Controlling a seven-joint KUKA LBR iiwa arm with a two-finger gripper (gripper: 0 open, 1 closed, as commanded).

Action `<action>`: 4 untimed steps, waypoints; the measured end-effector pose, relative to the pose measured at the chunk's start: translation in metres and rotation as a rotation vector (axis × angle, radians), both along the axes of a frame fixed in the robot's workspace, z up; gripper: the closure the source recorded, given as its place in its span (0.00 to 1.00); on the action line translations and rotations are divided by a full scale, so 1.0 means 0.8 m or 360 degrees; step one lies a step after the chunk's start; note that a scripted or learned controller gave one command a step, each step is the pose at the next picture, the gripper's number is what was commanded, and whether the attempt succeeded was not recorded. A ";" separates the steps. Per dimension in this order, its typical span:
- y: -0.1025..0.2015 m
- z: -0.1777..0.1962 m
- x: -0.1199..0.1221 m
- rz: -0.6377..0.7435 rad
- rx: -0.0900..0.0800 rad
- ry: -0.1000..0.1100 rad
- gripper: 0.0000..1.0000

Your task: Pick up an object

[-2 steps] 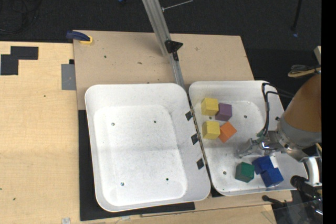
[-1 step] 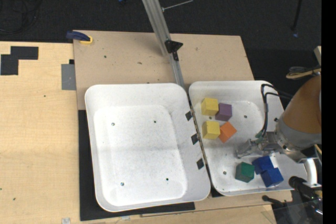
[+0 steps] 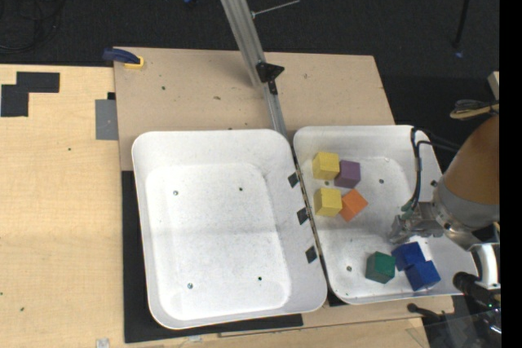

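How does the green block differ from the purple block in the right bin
The green block lies at the near end of the right bin, beside a blue block and close to the gripper. The purple block lies farther back, touching a yellow block. Green looks slightly bigger. Both are small cubes.

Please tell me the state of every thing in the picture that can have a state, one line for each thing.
gripper: low inside the right bin, just above the blue block
blue block: lying in the right bin
green block: resting flat, beside the blue block
yellow blocks: two, resting in the bin
purple block: touching the upper yellow block
orange block: turned at an angle
right bin: holding all blocks
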State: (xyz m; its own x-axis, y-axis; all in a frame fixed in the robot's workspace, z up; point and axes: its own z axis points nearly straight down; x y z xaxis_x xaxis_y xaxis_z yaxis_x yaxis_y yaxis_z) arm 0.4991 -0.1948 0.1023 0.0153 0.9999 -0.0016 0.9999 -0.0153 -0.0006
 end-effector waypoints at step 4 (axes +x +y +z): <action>0.045 0.214 0.016 0.0030 0.0006 0.0003 1.00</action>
